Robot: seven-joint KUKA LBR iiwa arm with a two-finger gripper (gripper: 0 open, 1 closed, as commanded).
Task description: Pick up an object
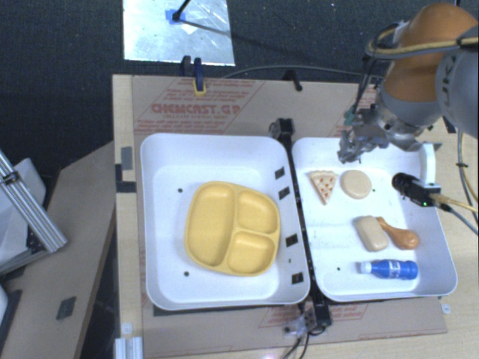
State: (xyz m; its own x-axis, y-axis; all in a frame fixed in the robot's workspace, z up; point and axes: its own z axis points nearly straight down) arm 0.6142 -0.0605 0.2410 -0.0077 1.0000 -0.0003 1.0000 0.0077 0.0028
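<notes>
– Dark carpet lies all round the tabletop (122, 111). Any writing I should note?

– One line only. I read "CHEMCAST GP" in red on the cardboard sheet (224, 96) under the bins. The bottle's label is too small for me to read.

– Count it out for me.

– Two white bins, side by side. The left bin (161, 223) holds one yellow plate (232, 229) with three compartments. The right bin (329, 283) holds five things: one pizza slice (323, 185), one round biscuit (356, 184) just beside it, one tan block (370, 232), one drumstick (399, 234) touching the block's right side, and one blue bottle (389, 268) lying on its side near the front wall.

– And the hand?

– I see the hand (350, 153) over the far part of the right bin, just behind the pizza slice and the biscuit. I cannot tell whether it is wide or narrow, and I see nothing held in it.

– Room to move?

– Bare white floor shows along the right bin's left wall below the pizza slice, and between the two rows of things. The plate leaves a margin on every side of the left bin.
</notes>
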